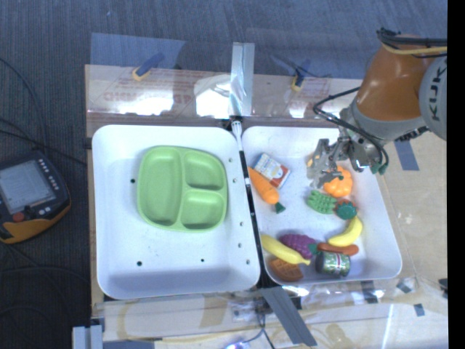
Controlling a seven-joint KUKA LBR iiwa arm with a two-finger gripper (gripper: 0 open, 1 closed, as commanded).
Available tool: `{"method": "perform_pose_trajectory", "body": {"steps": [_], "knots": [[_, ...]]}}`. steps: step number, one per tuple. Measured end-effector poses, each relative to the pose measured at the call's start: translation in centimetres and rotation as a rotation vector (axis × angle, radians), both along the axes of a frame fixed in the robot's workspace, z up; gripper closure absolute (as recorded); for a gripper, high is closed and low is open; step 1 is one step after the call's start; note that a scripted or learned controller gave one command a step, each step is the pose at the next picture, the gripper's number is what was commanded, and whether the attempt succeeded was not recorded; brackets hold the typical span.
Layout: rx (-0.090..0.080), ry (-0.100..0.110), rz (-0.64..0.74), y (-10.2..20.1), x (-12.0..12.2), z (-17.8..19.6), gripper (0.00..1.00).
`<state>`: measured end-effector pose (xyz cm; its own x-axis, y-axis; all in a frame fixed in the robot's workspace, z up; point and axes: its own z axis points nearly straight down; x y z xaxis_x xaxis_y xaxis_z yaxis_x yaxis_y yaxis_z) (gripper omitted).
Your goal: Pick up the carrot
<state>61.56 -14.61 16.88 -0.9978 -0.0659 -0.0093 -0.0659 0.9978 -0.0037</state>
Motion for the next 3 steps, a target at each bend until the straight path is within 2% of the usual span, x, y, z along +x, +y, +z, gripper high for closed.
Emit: {"method": "perform_pose_trajectory", "body": {"steps": [1,2,3], "knots": [[0.004,-0.007,-0.089,-1.0,-6.3,-7.6,1.00],[0.002,-0.008,-0.090,-1.2,-6.4,-7.8,0.00],[0.004,-0.006,-0.244,-3.4,0.5,-7.9,0.00]]}}
